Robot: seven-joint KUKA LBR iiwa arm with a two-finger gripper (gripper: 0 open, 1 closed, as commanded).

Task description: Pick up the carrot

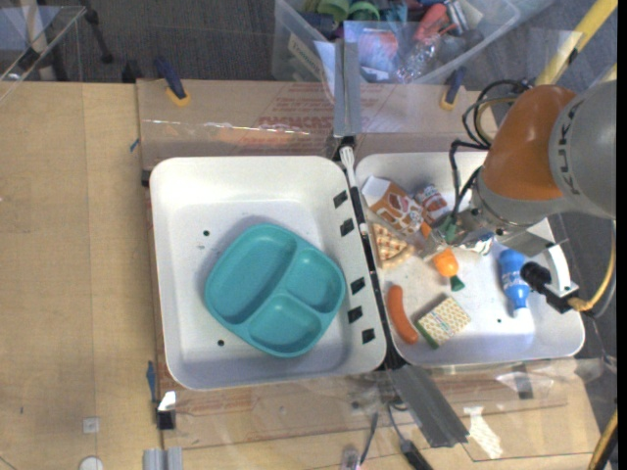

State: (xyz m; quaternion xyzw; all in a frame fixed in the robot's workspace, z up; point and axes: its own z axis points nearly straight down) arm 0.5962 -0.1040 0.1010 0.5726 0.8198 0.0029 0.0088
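On the far left, bench: a pale wooden benchtop (69,262) runs bare beside the two bins.

Left bin: a shallow white plastic bin (176,223) holding one thing, a teal plastic plate with three compartments (274,289), lying flat and turned at a slant near the bin's middle.

Divider: a dark strip with black clips (355,253) runs between the two bins where their rims meet.

Right bin: a second shallow white plastic bin (558,336) with several small things scattered in it.

Sausage: a reddish-orange toy sausage (401,313) lies along the right bin's left edge, just beside a tan square cracker-like block (443,321).

Waffle and packets: a brown lattice waffle piece (392,246) sits above the sausage, with red-and-white printed packets (407,207) further back.

Carrot: a small orange toy carrot with a green top (448,265) lies on the bin floor near the middle of the right bin, between the waffle piece and a blue plastic bottle (512,280).

Gripper: the two-finger gripper (468,233) hangs just above and slightly right of the carrot, close to its green end; whether it is spread or pressed together, I cannot tell.

Arm: the grey arm with an orange band (529,155) reaches in from the right over the bin's back corner.

Behind: a clear plastic tub of mixed coloured toys (392,18) stands past the bins.
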